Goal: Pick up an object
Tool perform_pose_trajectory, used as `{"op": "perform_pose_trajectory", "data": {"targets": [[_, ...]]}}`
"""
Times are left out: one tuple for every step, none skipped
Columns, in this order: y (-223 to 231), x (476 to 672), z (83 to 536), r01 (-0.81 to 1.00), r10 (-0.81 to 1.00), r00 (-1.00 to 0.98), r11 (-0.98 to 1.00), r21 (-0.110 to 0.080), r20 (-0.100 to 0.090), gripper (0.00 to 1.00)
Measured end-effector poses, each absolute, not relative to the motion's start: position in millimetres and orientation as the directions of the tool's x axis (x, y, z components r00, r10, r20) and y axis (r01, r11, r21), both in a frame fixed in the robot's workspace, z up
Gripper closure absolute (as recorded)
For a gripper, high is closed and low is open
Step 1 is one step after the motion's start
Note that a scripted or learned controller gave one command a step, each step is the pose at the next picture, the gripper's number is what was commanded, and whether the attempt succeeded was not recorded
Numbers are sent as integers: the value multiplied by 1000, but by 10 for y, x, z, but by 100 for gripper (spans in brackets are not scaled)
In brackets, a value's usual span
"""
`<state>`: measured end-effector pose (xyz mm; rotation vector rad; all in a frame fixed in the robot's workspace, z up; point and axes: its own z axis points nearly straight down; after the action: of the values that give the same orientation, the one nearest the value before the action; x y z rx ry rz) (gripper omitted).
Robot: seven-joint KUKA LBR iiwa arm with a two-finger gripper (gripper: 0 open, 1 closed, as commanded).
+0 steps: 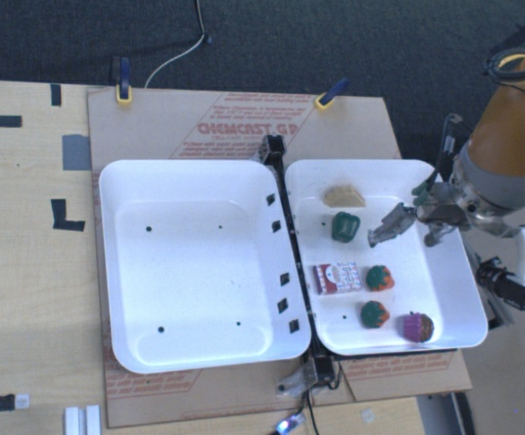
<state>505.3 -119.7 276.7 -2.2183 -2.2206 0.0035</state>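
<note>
- Camera view: every loose thing sits in the right bin, which is where the arm can reach from its side, so the pick will plainly be made there. The left bin lies well beyond the pincer, across the black divider.
- The gripper hangs over the right bin's upper right part. One grey finger juts out toward the bin's middle, the other sits back nearer the wrist. They stand apart with bare white floor between them, so I read the pincer as released and holding nothing.
- Nearest to it is the dark green piece, just past the forward fingertip and about level with it. The tan lump lies farther out and up from the tip.
- Below the pincer, toward the near rim: the red and white packet, the red and green piece beside it, a second one like it, and the purple piece in the corner.
- The arm comes in from the right edge, orange band above the grey wrist, leaning inward over the bin's rim. My guess is the green piece is the likeliest target, though the fingers are not yet around anything.
</note>
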Motion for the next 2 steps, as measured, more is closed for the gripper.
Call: {"op": "perform_pose_trajectory", "data": {"targets": [[-1369, 4901, 1235, 1000, 1000, 2, -2, -20, 4, 0], [-1272, 4828, 817, 1000, 1000, 0, 0, -2, -2, 0]]}}
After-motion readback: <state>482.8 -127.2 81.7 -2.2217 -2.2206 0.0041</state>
